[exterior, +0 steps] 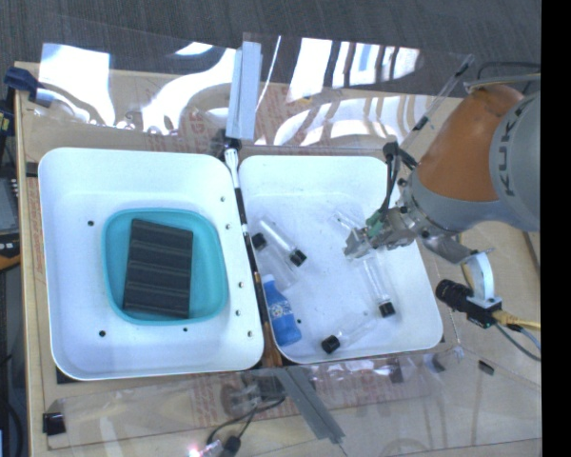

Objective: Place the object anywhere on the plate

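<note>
Gripper (362, 243) low in right bin (400, 341), jaw state unreadable. Nearest clear tube (376, 288) just below jaws, long axis roughly vertical in view. Plate (114, 246) far left of jaws, holds dark block (159, 268).

Quick count from where I'm standing: two white bins, left bin (67, 331) and right bin (314, 174). One teal plate (209, 255) at centre-left of the frame, with one dark ribbed block (159, 268) on it. In the right bin, lower centre, I make out roughly four clear tubes with black caps (276, 246), hard to be sure since they're see-through. One blue-and-white packet (281, 314). One arm (476, 160), one gripper (366, 241).
</note>
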